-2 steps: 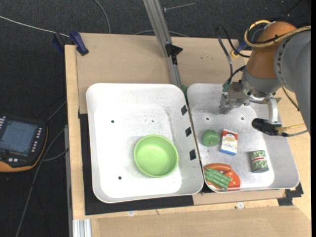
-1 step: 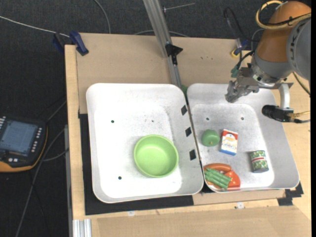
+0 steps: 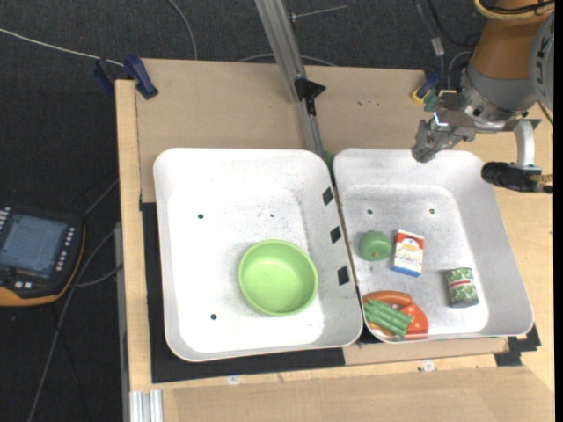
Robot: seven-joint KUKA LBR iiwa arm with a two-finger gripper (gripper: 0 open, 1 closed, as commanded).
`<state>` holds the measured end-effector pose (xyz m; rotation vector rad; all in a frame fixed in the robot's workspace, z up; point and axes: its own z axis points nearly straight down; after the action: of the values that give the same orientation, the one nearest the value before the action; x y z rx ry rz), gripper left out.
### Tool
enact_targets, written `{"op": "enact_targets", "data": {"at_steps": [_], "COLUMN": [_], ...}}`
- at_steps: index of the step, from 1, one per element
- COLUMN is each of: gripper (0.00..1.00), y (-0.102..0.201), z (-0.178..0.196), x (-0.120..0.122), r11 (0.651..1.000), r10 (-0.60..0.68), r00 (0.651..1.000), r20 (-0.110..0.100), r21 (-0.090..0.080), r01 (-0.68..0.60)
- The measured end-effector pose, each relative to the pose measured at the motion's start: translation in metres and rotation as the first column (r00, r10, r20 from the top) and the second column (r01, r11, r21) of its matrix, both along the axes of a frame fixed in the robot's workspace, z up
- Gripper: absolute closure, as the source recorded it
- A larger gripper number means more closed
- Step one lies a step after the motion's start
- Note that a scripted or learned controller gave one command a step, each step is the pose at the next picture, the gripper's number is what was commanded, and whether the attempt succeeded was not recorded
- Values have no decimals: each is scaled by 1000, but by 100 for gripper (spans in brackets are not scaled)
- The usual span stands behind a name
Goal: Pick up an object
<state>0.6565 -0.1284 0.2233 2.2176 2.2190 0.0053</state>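
both white bins (image 3: 176, 192) look like smooth, matt plastic, finely speckled. at six o'clock in the left one, a green bowl (image 3: 277, 277) shows glossy plastic. the bench (image 3: 229, 104) looks like matt, pale wood. a dull metal rail (image 3: 281, 33) slants at twelve o'clock.

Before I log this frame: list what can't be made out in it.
- Gripper, camera view: small and dark, over the right bin's far rim; open or shut cannot be told.
- Arm: cut off by the top and right edges.
- Carton and can: label print too small to read.
- Red and green item: too small to tell its make-up.
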Motion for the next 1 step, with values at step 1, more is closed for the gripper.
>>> {"op": "enact_targets", "data": {"at_steps": [1], "gripper": [100], "y": [-5], "z": [56], "x": [9], "r11": [1000], "r10": [0], "r00": [1000], "r20": [-1], "r21": [0], "r01": [0]}}
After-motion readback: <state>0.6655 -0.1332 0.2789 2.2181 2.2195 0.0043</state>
